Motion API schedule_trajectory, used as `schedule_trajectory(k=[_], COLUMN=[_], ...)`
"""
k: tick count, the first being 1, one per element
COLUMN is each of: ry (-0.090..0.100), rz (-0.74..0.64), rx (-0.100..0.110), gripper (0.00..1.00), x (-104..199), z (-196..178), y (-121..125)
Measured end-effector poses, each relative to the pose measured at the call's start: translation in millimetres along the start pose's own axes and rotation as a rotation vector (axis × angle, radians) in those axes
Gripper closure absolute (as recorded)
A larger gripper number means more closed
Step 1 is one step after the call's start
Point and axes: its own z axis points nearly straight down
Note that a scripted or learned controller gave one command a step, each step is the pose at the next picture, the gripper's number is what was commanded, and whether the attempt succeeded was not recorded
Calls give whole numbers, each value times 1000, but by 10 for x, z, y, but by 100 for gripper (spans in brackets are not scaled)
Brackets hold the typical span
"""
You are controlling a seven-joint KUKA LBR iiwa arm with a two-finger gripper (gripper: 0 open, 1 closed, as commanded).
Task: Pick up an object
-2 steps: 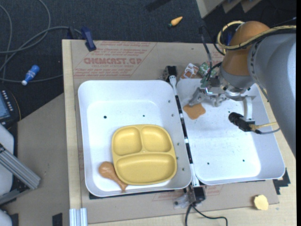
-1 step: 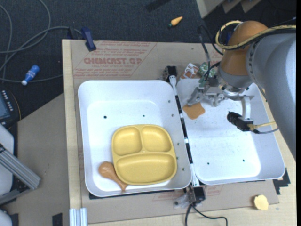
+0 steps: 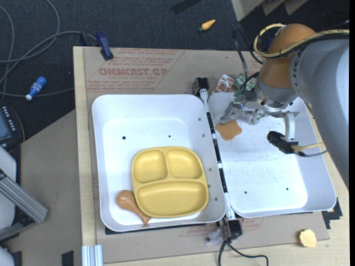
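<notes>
Dark carpet strewn with loose cables lies around the pale brown surface (image 3: 138,65), which carries two shallow white plastic bins side by side. In the left bin (image 3: 111,121) we see a yellow plastic plate with three compartments (image 3: 169,182). A tan toy drumstick (image 3: 131,203) lies against the plate's lower left edge, its thick end toward the bin's left wall. The right bin (image 3: 277,187) holds a flat orange-brown piece (image 3: 228,130) in its far left corner, just beside the wall shared with the other bin. Its long axis runs roughly across the bin from left to right, the right end angled slightly toward the far wall. The outline is too blurred for us to say which end leads. The hand (image 3: 239,117) of the grey arm hangs just beside that piece on its far right side, and we cannot tell whether it is released or clenched. A small yellow chunk (image 3: 307,238) lies on the surface outside the right bin's near corner.
</notes>
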Motion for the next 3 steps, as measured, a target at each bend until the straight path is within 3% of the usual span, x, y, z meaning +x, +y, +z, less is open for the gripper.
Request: schedule_trajectory(k=[3], ry=[-1], rz=[-2], rx=[-2], gripper=[0], x=[-6], z=[-2], y=[144])
